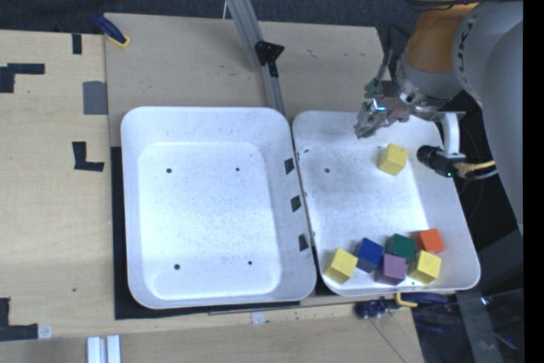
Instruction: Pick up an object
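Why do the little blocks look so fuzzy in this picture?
In the camera view the whole image is soft and grainy, so the yellow cube and the gripper lack crisp edges; light is even, shadows faint, and the white bin looks slightly washed out.

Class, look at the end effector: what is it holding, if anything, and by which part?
Nothing is held. The end effector hangs over the right bin, apart from the lone yellow cube.

I count two white bins, the left bin [136, 132] and the right bin [340, 127]. I see seven cubes: three yellow [392, 159] [342, 265] [427, 267], mostly toward 5 o'clock. One each is blue [370, 253], green [400, 247], purple [394, 268] and orange [431, 240].
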